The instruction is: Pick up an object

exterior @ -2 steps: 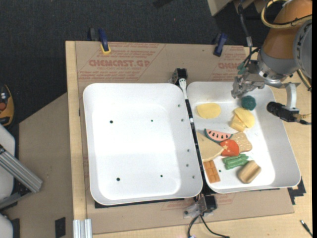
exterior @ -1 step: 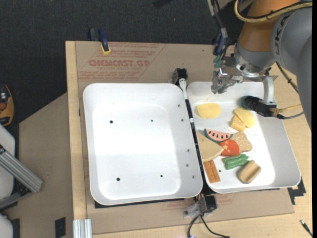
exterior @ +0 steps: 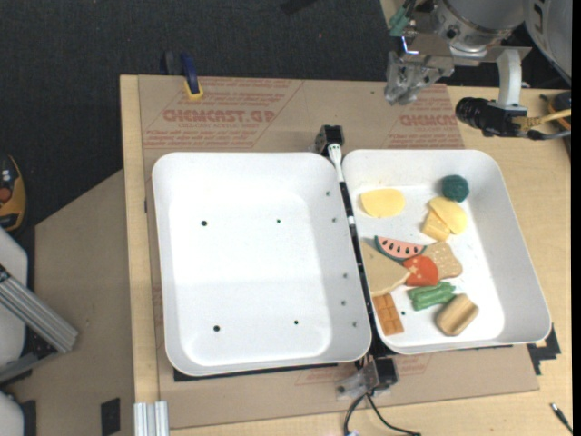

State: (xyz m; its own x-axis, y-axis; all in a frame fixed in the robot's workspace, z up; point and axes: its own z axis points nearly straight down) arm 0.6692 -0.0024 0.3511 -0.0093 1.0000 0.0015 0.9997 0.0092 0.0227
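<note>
1. The gripper (exterior: 406, 82) is hanging up at the top right, over the brown board (exterior: 272, 116) behind the bins, not over either bin. Nothing is between its fingers as far as I can see, and honestly I can't tell from this angle whether they're apart or together.
2. The arm (exterior: 481, 7) comes in from the top right corner, grey, with the orange band at the very top edge.
3. All the stuff to grab sits in the right bin (exterior: 522, 271). The left bin (exterior: 172, 243) is just beside it; the two rims touch down the middle.
4. Right bin, back part: a yellow oval piece (exterior: 382, 203) near the left wall, and a dark teal ball (exterior: 455, 187) near the back right corner.
5. Just in front of the ball there's a pair of pale yellow wedges (exterior: 444, 218), touching each other.
6. Middle: a watermelon slice (exterior: 400, 247), then a red tomato-looking thing (exterior: 421, 270) lying against a tan bread slice (exterior: 445, 261).
7. Front: a green pepper-ish piece (exterior: 430, 295) just under the red one, a tan bread roll (exterior: 456, 314) beside it towards the front right, and an orange-brown waffle stick (exterior: 388, 313) near the left wall.
8. A blue and yellow clamp (exterior: 191, 75) sits on the far left corner of the board, well away from everything else.
</note>
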